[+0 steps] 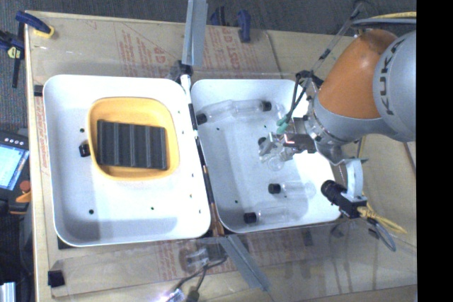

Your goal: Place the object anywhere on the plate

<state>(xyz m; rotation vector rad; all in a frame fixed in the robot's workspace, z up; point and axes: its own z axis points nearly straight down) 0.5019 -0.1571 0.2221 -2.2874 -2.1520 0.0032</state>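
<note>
A yellow plate [134, 109] with a dark ribbed centre lies in the left bin [71, 208]. Several clear plastic bottles with black caps lie in the right bin [233, 173]: one along the far side [237, 111], one near the front [291, 191] and one at the front edge [272, 212]. My gripper [272, 149] hangs low over the middle of the right bin, right of the far bottle and above the front ones. Something clear and glinting sits right at its tip, too blurred to name.
A metal divider [198, 152] runs between the two bins. Blue clamps [244, 23] and a grey bar [195, 28] sit on the cardboard bench behind the bins. The arm's grey and orange body [357, 85] overhangs the right bin's right side.
</note>
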